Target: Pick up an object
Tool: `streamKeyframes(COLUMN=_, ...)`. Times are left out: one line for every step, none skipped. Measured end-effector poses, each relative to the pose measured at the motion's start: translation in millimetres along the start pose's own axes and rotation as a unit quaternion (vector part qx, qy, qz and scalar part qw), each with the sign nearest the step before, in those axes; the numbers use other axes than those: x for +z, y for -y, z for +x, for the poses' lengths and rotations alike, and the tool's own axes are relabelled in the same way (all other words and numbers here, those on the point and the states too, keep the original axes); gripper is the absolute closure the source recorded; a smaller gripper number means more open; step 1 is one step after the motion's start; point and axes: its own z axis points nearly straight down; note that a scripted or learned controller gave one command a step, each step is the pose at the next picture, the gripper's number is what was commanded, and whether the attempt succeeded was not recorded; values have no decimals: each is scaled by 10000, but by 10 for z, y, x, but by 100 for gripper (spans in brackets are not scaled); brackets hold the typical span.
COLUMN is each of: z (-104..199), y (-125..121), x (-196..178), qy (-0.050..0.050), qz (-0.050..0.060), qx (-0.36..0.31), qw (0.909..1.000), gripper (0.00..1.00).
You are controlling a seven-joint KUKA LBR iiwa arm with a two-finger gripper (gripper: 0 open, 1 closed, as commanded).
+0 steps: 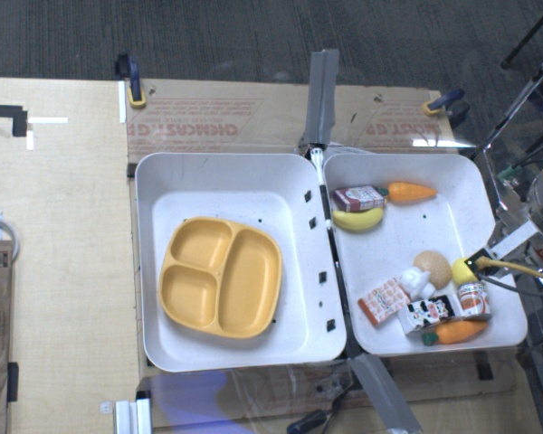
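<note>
Just yellow plate [222, 278], left bin [149, 269].

Cardboard sheet [253, 116] behind bins: red print, inverted, approx. "CHEMCTS"; remainder illegible. Small packages' labels in right bin [489, 197]: unreadable.

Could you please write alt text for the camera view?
Two white bins sit side by side: the left bin holds a yellow divided plate, the right bin toy food, including a banana and two carrots.
</note>
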Motion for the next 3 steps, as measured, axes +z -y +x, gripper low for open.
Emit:
streamKeyframes(z=-213, y=-295, x=397, qy=3, qz=11, qx=1079, qw=9942, gripper=100)
streamKeyframes(z=-242, y=-320, x=1189, qy=-43, qz=9, qx=1300, qw=9915, gripper=100)
streamKeyframes(z=-250, y=-312, x=1202, qy=-23, qz=16, qx=1290, qw=9916, gripper=100)
